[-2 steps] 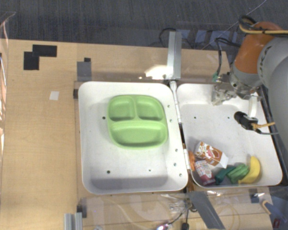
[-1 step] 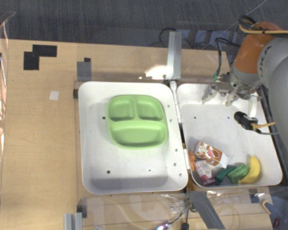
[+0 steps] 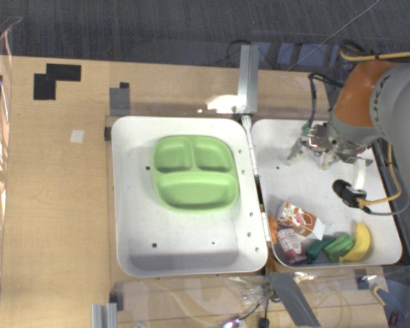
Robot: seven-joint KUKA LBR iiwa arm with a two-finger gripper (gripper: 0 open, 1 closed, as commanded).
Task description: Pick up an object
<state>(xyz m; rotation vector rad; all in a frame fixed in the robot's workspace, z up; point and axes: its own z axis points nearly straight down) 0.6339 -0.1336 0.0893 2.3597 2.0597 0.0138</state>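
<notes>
Here, the scene is set out item by item.

Bench: a pale wooden bench (image 3: 55, 203) is seen from above, bearing two shallow white bins side by side, with a metal post between them at the far edge.
Left bin: the left bin (image 3: 133, 244) is occupied by a green divided plate (image 3: 194, 171), laid flat near the middle, with two small compartments on the far side and one long compartment on the near side.
Right bin: the right bin (image 3: 280, 183) is reached into by the arm from the right; its objects are gathered in the near corner.
Objects to pick: a snack packet (image 3: 297, 219) in red, white and orange is lying near the bin's left wall; a dark red pouch (image 3: 290, 244) is placed just beside it on the near side; a green toy (image 3: 331, 246) is lying next to that; a yellow banana (image 3: 359, 243) is touching the green toy on its right.
Arm: the grey arm with its orange band (image 3: 359, 101) is held over the far right part of the right bin.
Gripper: the gripper (image 3: 313, 154) is positioned over the bin floor at the far side, well apart from the cluster of objects; its fingers are seen spread apart, and nothing is held between them.
</notes>
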